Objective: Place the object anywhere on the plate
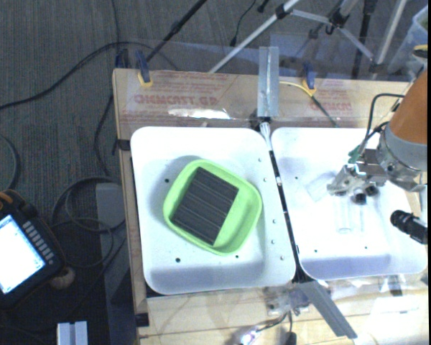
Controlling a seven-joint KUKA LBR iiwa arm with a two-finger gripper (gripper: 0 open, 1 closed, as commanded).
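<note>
Floor, left: a handheld control pendant (14, 254) with a lit screen lies on the grey carpet, with dark cables (79, 192) looping near it.

Tabletop (201, 99): a pale wooden board with faint red lettering carries both bins. Two blue clamps (141, 67) grip its far edge.

Left bin (151, 264): a shallow white tray with rounded corners. A bright green plate (250, 205), roughly square and turned at an angle to the bin walls, sits near the middle of it. The object (210, 205), a dark grey ribbed square slab, lies flat on the plate. It sits within the raised green rim and covers most of the plate's floor.

Centre: a metal upright (268, 85) stands at the far edge of the tabletop, where the two bins meet.

Right bin (309, 250): a second white tray, touching the left bin along their shared edge. Faint pale marks show on its floor, too indistinct to identify.

Gripper (352, 185): positioned over the right bin, well apart from the plate and the object. Whether it is released or clenched cannot be told, as the tip is small and blurred against the white floor.

Arm (406, 146): grey with an orange band, entering from the right above the right bin.
</note>
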